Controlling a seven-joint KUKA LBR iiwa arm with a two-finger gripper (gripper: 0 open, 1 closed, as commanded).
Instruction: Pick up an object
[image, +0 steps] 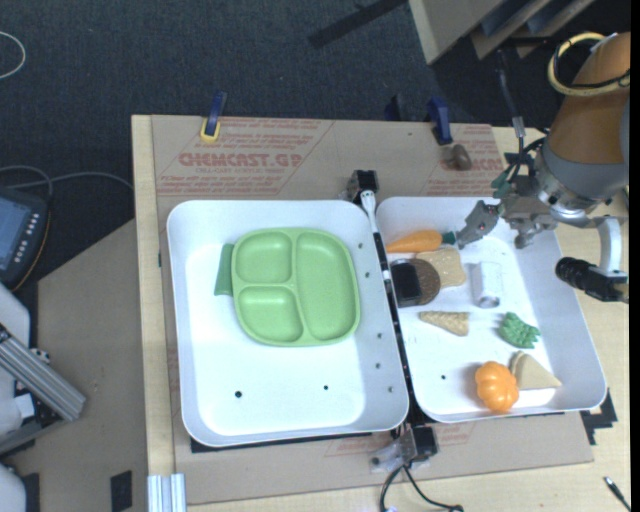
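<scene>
Fingers: two grey fingers (483, 218) spread apart, nothing between them; one tip points left toward the carrot's leafy end, the other hangs over the far right of the bin
Gripper: gripper (505, 222) low over the far part of the right bin (590, 350), holding nothing
Arm: grey arm (585, 150) with orange band reaching in from the far right
Carrot: orange carrot (414, 241) lies along the far left of the right bin, green top toward the nearer fingertip, just short of it
Bread slice: tan bread slice (447, 266) just near of the carrot, beside a dark round piece (417, 281)
Black block: black block (404, 283) against the bin's left wall, touching the dark piece
Cylinder: small pale cylinder (487, 283), possibly a can, hard to tell, mid-bin below the gripper
Wedge: yellowish wedge (446, 321) near the middle
Green piece: leafy green piece (518, 330) toward the right
Orange fruit: orange fruit (496, 386) at the near edge, touching a pale slice (534, 373)
Left bin: left bin (200, 380) holds a green divided tray (296, 285), set toward its far side
</scene>
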